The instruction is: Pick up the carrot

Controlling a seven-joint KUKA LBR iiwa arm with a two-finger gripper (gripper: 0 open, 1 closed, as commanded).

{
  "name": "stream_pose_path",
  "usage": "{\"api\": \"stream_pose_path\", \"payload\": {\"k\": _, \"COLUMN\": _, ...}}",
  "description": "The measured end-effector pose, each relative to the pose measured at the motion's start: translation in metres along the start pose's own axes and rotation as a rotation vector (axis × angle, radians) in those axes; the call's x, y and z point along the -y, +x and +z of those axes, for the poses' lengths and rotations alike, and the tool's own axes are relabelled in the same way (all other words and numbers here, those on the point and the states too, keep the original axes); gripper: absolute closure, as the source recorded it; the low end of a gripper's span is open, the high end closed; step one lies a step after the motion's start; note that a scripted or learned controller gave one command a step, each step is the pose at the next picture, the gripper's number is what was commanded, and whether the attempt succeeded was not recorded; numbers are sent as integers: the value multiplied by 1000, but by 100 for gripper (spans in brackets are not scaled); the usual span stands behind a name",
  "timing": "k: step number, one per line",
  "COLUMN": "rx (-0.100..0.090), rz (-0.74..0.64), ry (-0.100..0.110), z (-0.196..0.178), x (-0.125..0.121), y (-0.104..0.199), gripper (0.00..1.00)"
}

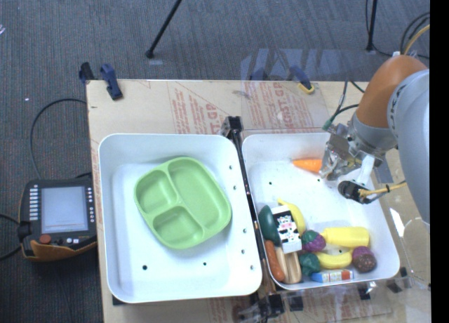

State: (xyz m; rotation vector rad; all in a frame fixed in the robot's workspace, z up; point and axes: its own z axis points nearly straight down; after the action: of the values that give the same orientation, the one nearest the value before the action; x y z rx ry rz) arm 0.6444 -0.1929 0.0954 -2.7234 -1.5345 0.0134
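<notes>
Reaching in from three o'clock, the grey arm with its orange band [393,86] is bending down over the right bin [261,147], and its gripper [331,166] is hanging just above the bin floor near the bin's one o'clock corner. Whether the fingers are apart or together cannot be told; the wrist is hiding them.

The carrot [306,165] is lying on the white floor of the right bin, in its upper part, directly at nine o'clock from the gripper and just beside it, possibly touching at its thick end. It is pointing its narrow tip toward nine o'clock. Nothing is showing it lifted off the floor.

Toward six o'clock in the same bin, a heap of toy food is crowding the lower edge: a banana [295,213], a small black-and-white carton [286,229], a dark green vegetable [266,222], a yellow piece [345,236] and a purple one [313,241].

Sitting in the left bin [112,147] is a green divided plate [182,201], lying flat and turned at a slant. A handheld controller [59,216] is resting on the carpet at nine o'clock, well apart from the bench.
</notes>
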Motion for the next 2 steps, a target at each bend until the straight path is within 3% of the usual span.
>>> {"api": "stream_pose_path", "payload": {"k": 1, "rx": 0, "rz": -1, "ry": 1, "z": 0, "x": 0, "y": 0, "gripper": 0}}
{"api": "stream_pose_path", "payload": {"k": 2, "rx": 1, "rz": -3, "ry": 4, "z": -10, "x": 0, "y": 0, "gripper": 100}}
